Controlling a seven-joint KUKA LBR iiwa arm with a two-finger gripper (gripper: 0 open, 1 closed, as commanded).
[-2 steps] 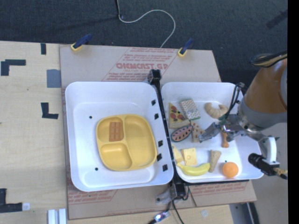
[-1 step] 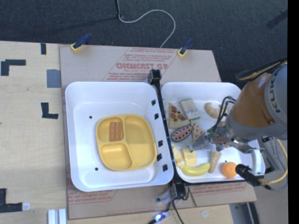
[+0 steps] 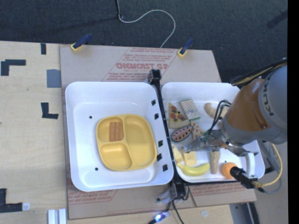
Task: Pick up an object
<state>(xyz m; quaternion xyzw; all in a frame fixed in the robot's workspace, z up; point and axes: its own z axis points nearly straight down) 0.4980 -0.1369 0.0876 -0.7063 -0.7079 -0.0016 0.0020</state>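
Right now the pick targets are all in the right bin (image 3: 211, 88), a crowded heap of toy food: a banana (image 3: 195, 170) along the near wall, pale cheese-like pieces (image 3: 188, 157) just above it, an orange (image 3: 227, 170) at the near right, a cone-shaped piece (image 3: 214, 161) standing between banana and orange, a dark oval item (image 3: 181, 134) mid-bin, a pizza slice (image 3: 175, 114) and a grey patterned block (image 3: 189, 108) toward the far side, and a tan piece (image 3: 211, 109) beside those. The gripper (image 3: 202, 143) sits low over the middle of this heap, close to the oval item and the cheese pieces — whether it is open, closed, or pinching anything cannot be told from here, since the wrist and clutter hide the tips. No object is visibly lifted clear. Judgement: the step in hand looks like the descent or closing phase of a grasp, task not yet done. To do it well, the tool should commit to one piece rather than straddle two touching ones, come straight down, close squarely across the narrow side, then lift vertically so neighbours are not dragged along. The left bin (image 3: 77, 97) holds a yellow divided plate (image 3: 126, 142) with a brown bar (image 3: 116, 130) in its far-left compartment — well apart from the action. A cable (image 3: 140, 18) trails across the dark floor beyond the bench.
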